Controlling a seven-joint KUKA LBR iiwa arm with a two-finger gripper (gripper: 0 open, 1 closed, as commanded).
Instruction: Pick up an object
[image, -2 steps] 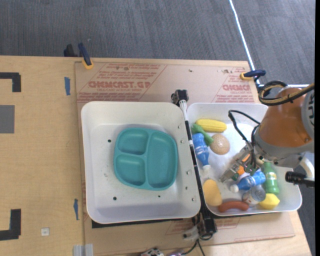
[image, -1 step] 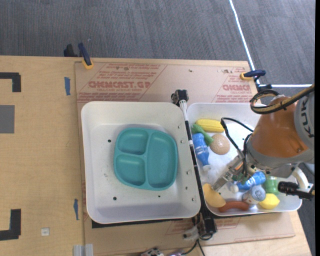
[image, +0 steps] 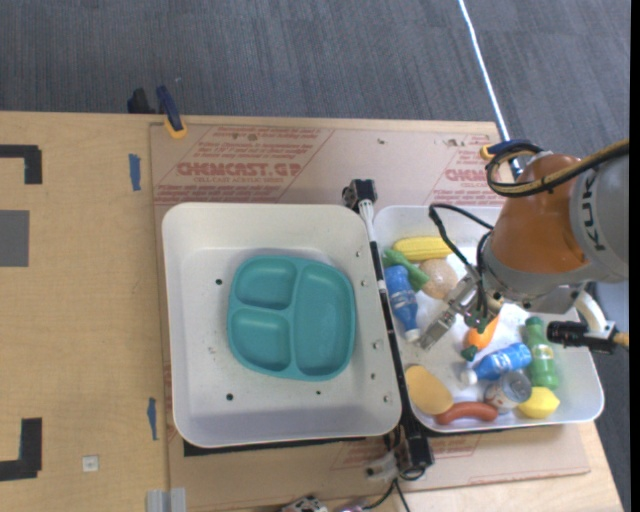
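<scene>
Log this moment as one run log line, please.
gripper: over right bin, among toys | grasp: none visible | teal tray: left bin

"CHEMCAST GP" on brown board (image: 240, 160)

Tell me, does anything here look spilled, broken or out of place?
Nothing stands out. The teal divided plastic tray lies flat in the left white bin; the toy foods and bottles sit jumbled but contained in the right white bin.

Left bin (image: 190, 300): teal divided plate (image: 292, 315), flat.
Right bin (image: 585, 400): corn (image: 420, 247), blue bottle (image: 402, 297), yellow lemon (image: 540, 403), more toys.
Gripper (image: 440, 322): low over right bin.
</scene>
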